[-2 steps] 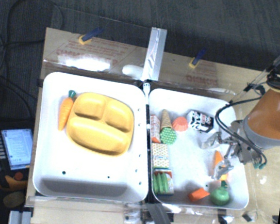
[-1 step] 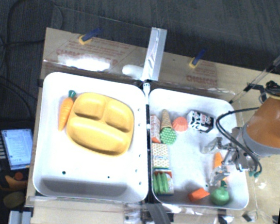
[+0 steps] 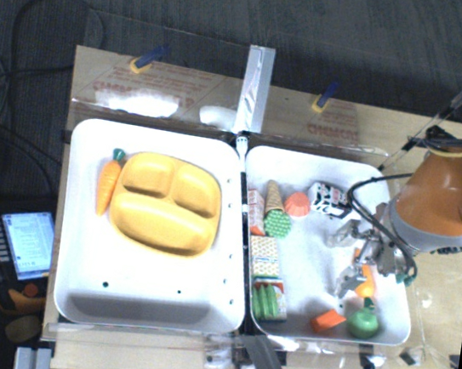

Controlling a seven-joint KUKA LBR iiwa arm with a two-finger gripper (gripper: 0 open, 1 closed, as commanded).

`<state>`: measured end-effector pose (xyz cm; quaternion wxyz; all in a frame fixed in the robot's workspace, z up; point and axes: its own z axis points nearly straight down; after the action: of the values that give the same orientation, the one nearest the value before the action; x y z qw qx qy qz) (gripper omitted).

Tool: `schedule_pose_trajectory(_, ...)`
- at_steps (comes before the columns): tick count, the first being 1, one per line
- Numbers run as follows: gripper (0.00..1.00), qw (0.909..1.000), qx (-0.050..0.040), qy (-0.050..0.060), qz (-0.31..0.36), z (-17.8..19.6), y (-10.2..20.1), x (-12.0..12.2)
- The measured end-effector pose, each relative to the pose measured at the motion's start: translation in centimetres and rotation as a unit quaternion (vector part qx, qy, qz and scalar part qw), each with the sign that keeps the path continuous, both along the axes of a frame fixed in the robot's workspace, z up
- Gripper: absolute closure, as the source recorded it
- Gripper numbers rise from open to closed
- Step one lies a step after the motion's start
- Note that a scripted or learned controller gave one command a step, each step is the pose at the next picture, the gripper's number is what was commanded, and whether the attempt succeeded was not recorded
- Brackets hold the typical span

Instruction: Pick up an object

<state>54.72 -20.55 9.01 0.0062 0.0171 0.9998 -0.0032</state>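
My gripper (image 3: pixel 357 271) is low over the right side of the right bin (image 3: pixel 336 171), hanging from the orange-banded wrist (image 3: pixel 439 202). A small orange toy piece (image 3: pixel 366 287) lies right at the gripper's tip; whether it is gripped cannot be made out. Just in front of it sit a green round toy (image 3: pixel 363 322) and an orange-red piece (image 3: pixel 328 320). Along the right bin's left wall lie a patterned box (image 3: pixel 264 256), a pack of green sticks (image 3: pixel 268 299), a green dotted ball (image 3: pixel 278 223), a pink piece (image 3: pixel 298 204) and a black-and-white item (image 3: pixel 325 198).
The left bin (image 3: pixel 70 284) holds a yellow divided tray (image 3: pixel 166 202) with a toy carrot (image 3: pixel 108 182) beside it. Dark cables (image 3: pixel 369 210) loop from the wrist over the right bin. Handheld devices (image 3: pixel 20 242) lie off the bench's left.
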Motion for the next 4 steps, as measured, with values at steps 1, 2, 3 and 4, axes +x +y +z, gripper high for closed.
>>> schedule_pose_trajectory(1, 0.00, 0.9984, 0.0022, -0.003, -0.056, 0.1, -1.5, -3.9)
schedule_pose_trajectory(2, 0.00, 0.9956, 0.0003, -0.004, -0.094, 0.1, 0.1, -4.9)
schedule_pose_trajectory(3, 0.00, 0.9911, 0.0014, -0.001, -0.133, 0.0, 2.2, -3.0)
schedule_pose_trajectory(4, 0.00, 0.9968, 0.0019, -0.002, -0.080, 0.0, -1.9, -5.6)
